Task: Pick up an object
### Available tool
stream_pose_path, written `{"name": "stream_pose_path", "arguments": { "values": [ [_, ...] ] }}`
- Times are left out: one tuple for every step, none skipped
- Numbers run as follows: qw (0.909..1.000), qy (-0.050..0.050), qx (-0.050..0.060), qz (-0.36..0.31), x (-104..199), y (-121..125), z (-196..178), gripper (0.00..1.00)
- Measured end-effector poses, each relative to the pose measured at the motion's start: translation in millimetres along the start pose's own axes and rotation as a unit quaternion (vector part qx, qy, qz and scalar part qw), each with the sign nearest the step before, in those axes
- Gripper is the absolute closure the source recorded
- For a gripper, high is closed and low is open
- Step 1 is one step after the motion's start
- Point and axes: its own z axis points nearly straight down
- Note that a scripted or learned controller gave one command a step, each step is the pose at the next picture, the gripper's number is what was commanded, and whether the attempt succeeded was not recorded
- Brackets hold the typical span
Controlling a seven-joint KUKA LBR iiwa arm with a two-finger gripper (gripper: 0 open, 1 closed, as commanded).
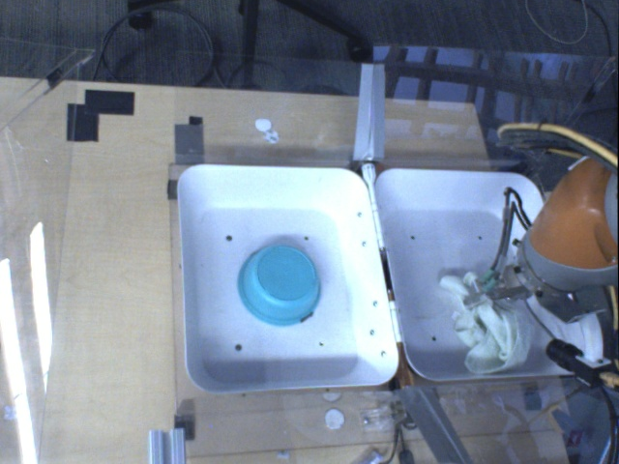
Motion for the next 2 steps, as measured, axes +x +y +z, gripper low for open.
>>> {"name": "stream_pose_path", "arguments": {
  "values": [
    [0.9991,0.000,0.001,0.043,-16,26,12,1.00],
    [0.9974,0.002,0.006,0.071,3,39,-98,1.00]
  ]
}}
